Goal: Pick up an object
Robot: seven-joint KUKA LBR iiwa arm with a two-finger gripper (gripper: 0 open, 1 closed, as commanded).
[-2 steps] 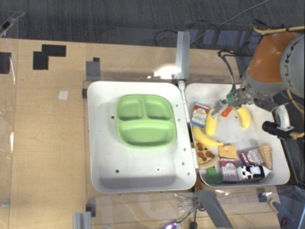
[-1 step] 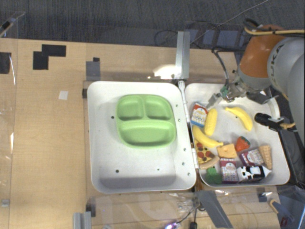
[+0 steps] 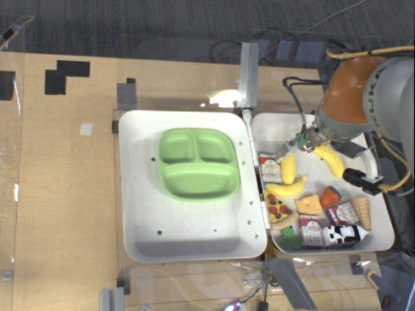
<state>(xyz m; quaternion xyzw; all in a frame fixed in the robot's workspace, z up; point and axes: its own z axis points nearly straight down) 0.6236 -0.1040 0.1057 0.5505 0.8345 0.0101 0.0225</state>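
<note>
Gripper (image 3: 305, 139) of the grey arm (image 3: 389, 96) is seen low over the far part of the right-hand shallow white bin (image 3: 275, 125), below the orange wrist band (image 3: 347, 99); whether it is spread or pressed together cannot be told, and nothing is seen pinched by it. Just right of it a curved yellow plastic banana (image 3: 330, 160) is laid, and just below it a small yellow corn cob (image 3: 288, 168). A second yellow banana (image 3: 287, 189) is found nearer the bin's middle, beside a red-and-white carton (image 3: 270, 169) set against the left wall. Toward the near end a pizza slice (image 3: 280, 212), an orange wedge (image 3: 309, 205), a red strawberry (image 3: 331, 195), a black-and-white carton (image 3: 342, 234) and an ice-cream cone (image 3: 361, 211) are crowded together. A green three-compartment plastic tray (image 3: 196, 162) is placed in the left-hand white bin (image 3: 139, 186).
</note>
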